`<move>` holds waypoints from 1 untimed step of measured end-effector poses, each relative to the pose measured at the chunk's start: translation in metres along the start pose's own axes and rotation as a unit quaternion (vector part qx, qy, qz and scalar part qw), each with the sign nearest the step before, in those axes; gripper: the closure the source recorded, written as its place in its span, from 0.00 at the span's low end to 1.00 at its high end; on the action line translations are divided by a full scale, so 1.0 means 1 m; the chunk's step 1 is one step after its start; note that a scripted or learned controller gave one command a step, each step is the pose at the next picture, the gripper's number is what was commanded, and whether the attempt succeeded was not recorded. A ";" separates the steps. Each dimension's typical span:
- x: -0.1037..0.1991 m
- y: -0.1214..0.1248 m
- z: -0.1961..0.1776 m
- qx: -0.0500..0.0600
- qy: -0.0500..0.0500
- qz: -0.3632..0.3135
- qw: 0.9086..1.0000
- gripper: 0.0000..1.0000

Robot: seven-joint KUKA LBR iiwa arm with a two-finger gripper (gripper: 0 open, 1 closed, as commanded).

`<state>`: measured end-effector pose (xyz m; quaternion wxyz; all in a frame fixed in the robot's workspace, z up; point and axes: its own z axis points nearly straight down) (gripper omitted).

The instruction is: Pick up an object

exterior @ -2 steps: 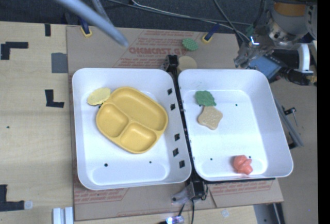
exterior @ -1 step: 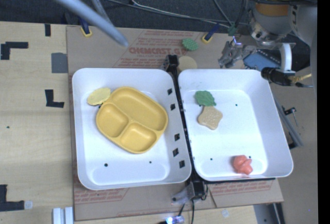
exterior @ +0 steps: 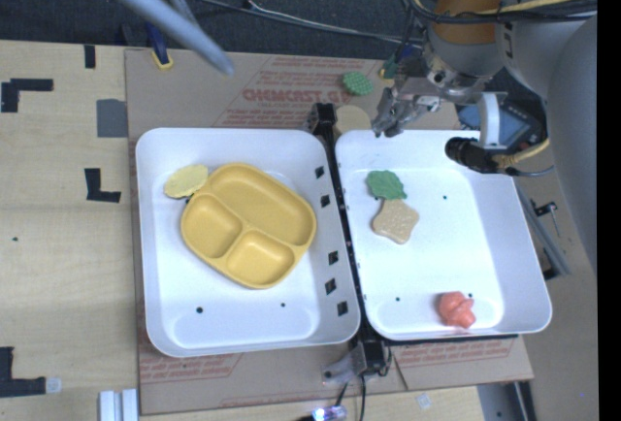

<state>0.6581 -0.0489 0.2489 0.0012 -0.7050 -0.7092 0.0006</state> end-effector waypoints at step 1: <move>0.052 -0.005 -0.003 0.000 0.000 0.000 1.000 1.00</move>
